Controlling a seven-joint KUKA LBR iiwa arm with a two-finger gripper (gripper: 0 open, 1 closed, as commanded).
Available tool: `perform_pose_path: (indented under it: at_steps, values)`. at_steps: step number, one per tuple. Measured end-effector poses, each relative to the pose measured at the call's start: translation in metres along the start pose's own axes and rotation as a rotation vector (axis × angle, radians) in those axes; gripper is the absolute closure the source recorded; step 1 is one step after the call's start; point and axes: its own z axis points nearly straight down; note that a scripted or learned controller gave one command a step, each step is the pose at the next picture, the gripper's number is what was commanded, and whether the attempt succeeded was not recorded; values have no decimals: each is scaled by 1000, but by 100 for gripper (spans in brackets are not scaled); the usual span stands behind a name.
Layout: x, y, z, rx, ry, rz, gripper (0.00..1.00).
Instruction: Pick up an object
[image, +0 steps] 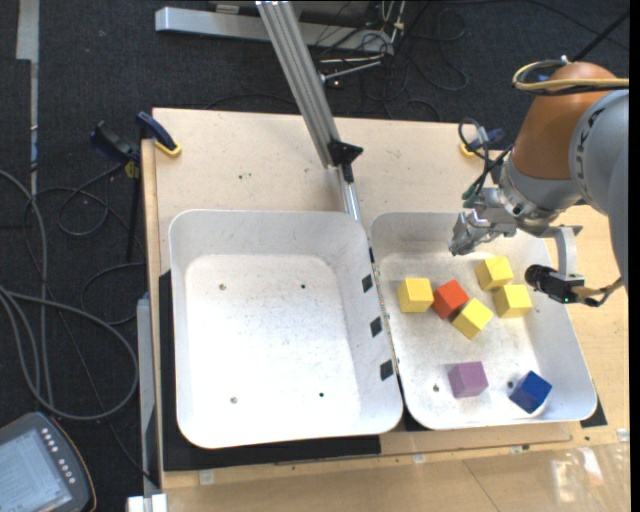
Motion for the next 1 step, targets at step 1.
perform_pose_path:
  at_steps: [1]
  values:
    - [4, 6, -45, -1, 0, -4, 100]
